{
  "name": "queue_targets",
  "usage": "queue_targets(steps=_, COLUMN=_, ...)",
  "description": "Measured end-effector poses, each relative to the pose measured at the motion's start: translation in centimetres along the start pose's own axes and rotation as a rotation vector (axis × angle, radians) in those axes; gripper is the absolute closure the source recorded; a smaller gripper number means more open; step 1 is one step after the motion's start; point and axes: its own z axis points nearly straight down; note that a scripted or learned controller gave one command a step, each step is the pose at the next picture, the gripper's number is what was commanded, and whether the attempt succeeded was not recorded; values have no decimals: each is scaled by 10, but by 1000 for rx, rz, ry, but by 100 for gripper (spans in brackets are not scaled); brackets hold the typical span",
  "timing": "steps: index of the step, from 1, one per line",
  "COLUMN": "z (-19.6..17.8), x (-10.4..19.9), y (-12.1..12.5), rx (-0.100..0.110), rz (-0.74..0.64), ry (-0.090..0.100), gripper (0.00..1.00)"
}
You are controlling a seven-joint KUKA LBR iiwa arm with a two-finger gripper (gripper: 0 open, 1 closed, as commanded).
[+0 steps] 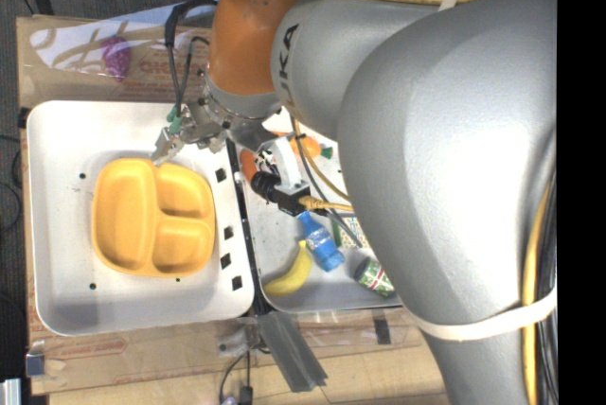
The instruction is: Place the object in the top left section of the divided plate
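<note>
The hand [170, 143] hangs at the upper edge of the yellow plate [151, 216]; its grip cannot be told. A banana [292, 272] and blue bottle [322, 245] lie to its right.

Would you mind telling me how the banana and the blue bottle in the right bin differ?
The banana is yellow and curved; the blue bottle is blue and straight-sided. The banana lies at the right bin's lower left corner, along the rim, while the bottle lies further up, nearer the arm. The banana shows whole; the bottle's upper end meets the clutter by the cables. Both lie flat in the same bin.
</note>
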Motion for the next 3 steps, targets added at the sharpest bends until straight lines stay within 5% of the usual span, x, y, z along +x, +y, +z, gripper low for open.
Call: queue_targets(steps=3, z=0, x=0, y=0, rx=0, rz=0, ry=0, gripper=0)
